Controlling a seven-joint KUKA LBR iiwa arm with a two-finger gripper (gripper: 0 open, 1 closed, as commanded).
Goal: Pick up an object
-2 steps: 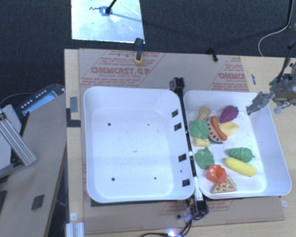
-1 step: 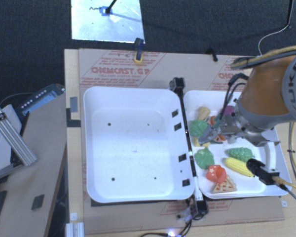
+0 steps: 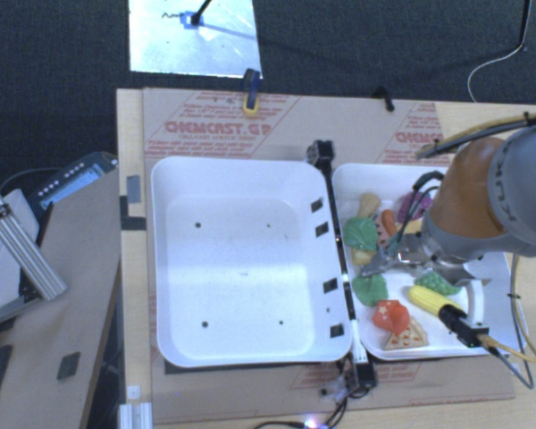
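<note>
The right bin (image 3: 353,181) holds several toy foods. Among them are a green leafy piece (image 3: 359,232), a beige piece (image 3: 368,206), a second green piece (image 3: 369,289), a red tomato-like piece (image 3: 390,314), an orange wedge (image 3: 410,335) and a yellow corn-like piece (image 3: 424,298). My gripper (image 3: 384,258) is low in this bin, between the two green pieces, with its metal tip pointing left toward the divider. The arm's orange band and grey body hide the bin's right part.
The left bin (image 3: 241,257) lies beside the right one, with black clips (image 3: 330,284) along the shared rim. A red-orange piece (image 3: 389,221) and a purple thing (image 3: 417,206) sit by the wrist, and a green bit (image 3: 439,284) lies under it.
</note>
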